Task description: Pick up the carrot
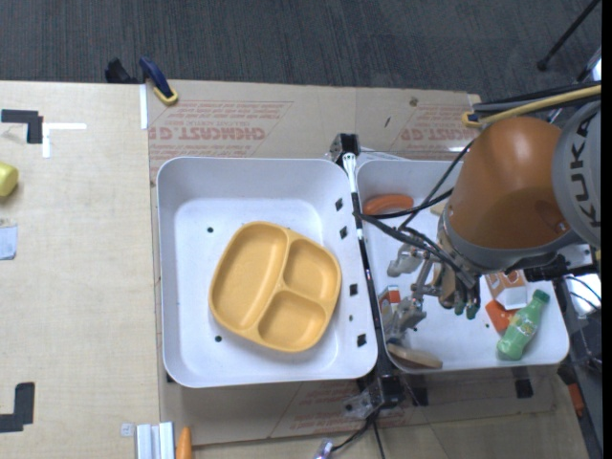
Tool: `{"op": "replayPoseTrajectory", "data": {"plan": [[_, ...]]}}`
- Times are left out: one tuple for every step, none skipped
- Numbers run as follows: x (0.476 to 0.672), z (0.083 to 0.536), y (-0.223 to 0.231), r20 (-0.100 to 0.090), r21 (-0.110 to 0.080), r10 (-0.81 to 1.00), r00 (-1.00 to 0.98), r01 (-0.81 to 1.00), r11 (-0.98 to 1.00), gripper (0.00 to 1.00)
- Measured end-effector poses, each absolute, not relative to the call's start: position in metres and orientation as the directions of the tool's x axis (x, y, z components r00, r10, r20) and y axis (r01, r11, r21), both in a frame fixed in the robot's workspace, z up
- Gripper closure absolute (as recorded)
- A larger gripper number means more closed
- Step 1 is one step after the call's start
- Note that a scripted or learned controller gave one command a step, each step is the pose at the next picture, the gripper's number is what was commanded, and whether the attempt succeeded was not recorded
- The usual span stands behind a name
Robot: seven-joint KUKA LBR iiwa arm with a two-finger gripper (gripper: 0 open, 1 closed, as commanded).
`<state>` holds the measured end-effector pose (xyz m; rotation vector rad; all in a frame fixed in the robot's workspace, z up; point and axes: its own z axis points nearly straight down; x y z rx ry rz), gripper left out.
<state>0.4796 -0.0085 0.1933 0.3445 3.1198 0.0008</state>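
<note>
— Left bin (182,256): plain white, with small black dots on its floor and wall. Divided plate (275,287) inside: mustard yellow, unpatterned.

— Right bin (449,352): same white. Green bottle (521,328) with a paler green cap. Orange carrot (496,316) beside it. Flat orange-red lid (387,203) near the far wall. Tan piece (413,357) at the near rim.

— Arm (512,194): glossy orange band, grey casing with black lettering. Gripper (411,299): silvery metal, black cables.

— Bench (76,285): pale wood grain, black corner marks. Cardboard (287,122) beneath the bins: brown with red print. Floor (287,17): dark grey carpet. Yellow object (6,180) at the far left edge.
</note>
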Motion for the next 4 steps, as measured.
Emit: {"op": "replayPoseTrajectory", "data": {"plan": [[0.479, 0.191, 0.044, -0.002, 0.000, 0.135, -0.991, 0.135, 0.991, 0.00], [0.482, 0.094, 0.111, -0.014, 0.004, 0.167, -0.986, 0.167, 0.986, 0.00], [0.483, 0.103, 0.109, -0.014, 0.001, 0.168, -0.986, 0.168, 0.986, 1.00], [0.494, 0.097, 0.098, -0.018, -0.001, 0.010, -1.000, 0.010, 1.000, 1.00]]}}
